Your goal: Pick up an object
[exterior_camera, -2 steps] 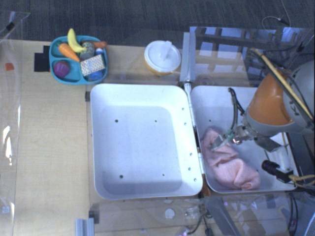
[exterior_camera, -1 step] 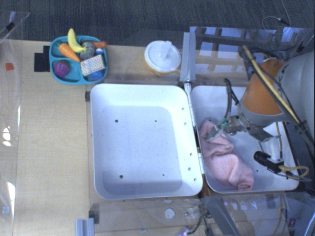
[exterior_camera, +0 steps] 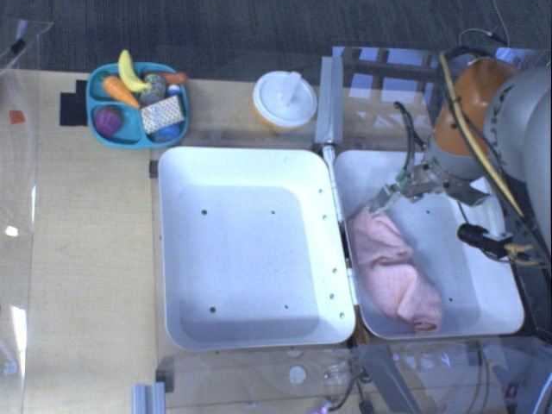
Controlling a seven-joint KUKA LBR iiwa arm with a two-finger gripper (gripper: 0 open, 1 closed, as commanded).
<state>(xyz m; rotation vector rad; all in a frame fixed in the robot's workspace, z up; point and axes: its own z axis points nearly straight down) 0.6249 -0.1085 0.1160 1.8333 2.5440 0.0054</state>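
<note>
The grey arm with its orange band reaches in over the right shallow white plastic bin (exterior_camera: 483, 317), and its claw (exterior_camera: 385, 198) hangs above the bin's upper left part, pointing down and to the left. From this angle I cannot tell whether the claw is wide or narrow; nothing is seen between its tips.

Just below the claw, close to its tip, lies a crumpled pink cloth (exterior_camera: 392, 270), stretched along the left side of that same bin and running toward the bin's near edge. Whether the claw touches the cloth's upper end cannot be told.

To the left of the claw, past the divider between the bins, sits the left shallow white plastic bin (exterior_camera: 246, 248).

Further left and above the claw, on the pale wooden worktop (exterior_camera: 82, 257), stands a round white lidded cup with a yellow rim (exterior_camera: 285, 99). Well beyond it rests a blue compartment tray of toy food (exterior_camera: 138, 104), including a yellow banana and an orange carrot.
</note>
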